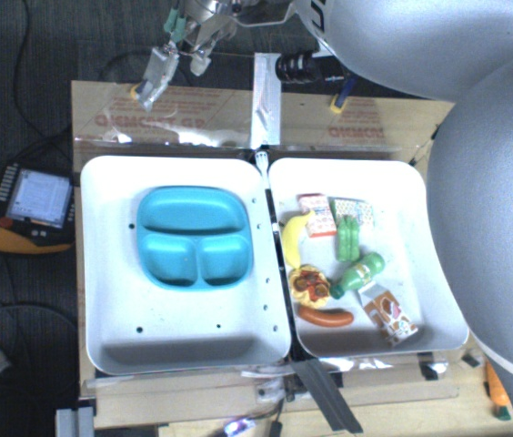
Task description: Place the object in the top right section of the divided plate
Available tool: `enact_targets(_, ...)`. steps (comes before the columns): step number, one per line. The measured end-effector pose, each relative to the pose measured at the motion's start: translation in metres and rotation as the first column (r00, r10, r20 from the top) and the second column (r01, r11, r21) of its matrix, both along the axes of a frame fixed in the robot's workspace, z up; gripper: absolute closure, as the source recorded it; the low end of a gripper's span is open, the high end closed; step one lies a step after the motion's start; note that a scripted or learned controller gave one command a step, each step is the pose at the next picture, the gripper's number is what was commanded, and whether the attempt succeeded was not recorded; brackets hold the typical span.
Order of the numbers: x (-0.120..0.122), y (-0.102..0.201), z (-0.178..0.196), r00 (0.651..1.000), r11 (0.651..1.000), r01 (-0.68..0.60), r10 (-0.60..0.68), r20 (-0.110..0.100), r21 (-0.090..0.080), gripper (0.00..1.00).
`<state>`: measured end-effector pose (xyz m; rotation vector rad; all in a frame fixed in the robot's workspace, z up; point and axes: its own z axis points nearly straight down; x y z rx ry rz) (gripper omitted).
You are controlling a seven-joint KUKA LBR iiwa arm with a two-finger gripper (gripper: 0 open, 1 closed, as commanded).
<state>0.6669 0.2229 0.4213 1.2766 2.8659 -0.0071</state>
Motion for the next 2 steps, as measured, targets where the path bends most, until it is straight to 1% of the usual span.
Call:
enact_targets(1,-0.001,-0.003,-0.029,0.989,0.989,-0.149,0.149,-0.002,0.003,0.00)
enact_targets(2,-0.008,0.006,-0.051,0.968,0.968,-0.252,0.252,-0.002,0.003,0.00)
